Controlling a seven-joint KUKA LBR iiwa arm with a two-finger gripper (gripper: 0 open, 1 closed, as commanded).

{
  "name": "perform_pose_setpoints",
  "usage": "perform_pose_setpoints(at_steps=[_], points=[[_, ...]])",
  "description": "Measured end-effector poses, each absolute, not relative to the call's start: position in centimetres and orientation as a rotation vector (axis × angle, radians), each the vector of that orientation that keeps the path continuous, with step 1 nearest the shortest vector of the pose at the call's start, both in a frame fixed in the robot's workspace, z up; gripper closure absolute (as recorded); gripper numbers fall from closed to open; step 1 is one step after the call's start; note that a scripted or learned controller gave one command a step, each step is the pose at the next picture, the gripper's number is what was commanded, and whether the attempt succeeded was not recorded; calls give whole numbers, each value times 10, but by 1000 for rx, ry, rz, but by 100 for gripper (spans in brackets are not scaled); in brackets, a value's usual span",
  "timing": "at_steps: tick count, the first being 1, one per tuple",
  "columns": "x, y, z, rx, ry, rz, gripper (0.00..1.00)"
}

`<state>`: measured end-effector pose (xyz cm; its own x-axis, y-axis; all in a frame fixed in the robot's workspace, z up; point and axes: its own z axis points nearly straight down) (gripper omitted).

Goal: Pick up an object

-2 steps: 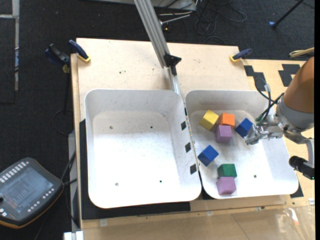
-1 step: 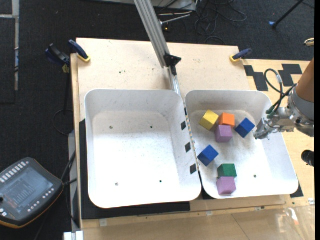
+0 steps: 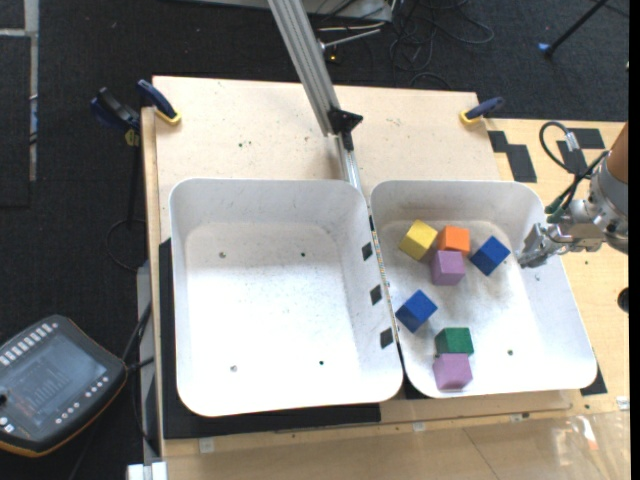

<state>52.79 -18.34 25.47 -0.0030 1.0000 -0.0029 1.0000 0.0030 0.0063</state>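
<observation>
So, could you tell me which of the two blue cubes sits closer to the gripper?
The blue cube at the right end of the upper cluster, beside the orange cube, just left of the gripper. The other blue cube lies lower, near the bins' divider.

Robotics lab, teach pendant [image 3: 50, 388] (floor), clamped bench [image 3: 260, 138], loose cables [image 3: 430, 28]

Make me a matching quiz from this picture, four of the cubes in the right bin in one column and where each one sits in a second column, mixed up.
Things:
1. yellow cube
2. orange cube
3. green cube
4. blue cube nearest the hand

Places:
A. just above the lower purple cube
B. closest to the bin's right wall
C. leftmost of the upper cluster
D. between the yellow cube and the blue one, above the upper purple cube

Pairs: 1-C, 2-D, 3-A, 4-B
</observation>
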Motion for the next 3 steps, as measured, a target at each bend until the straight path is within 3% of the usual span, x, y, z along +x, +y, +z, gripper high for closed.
perform_pose_setpoints(at_steps=[3], points=[[519, -26, 221, 2214, 2232, 1, 100]])
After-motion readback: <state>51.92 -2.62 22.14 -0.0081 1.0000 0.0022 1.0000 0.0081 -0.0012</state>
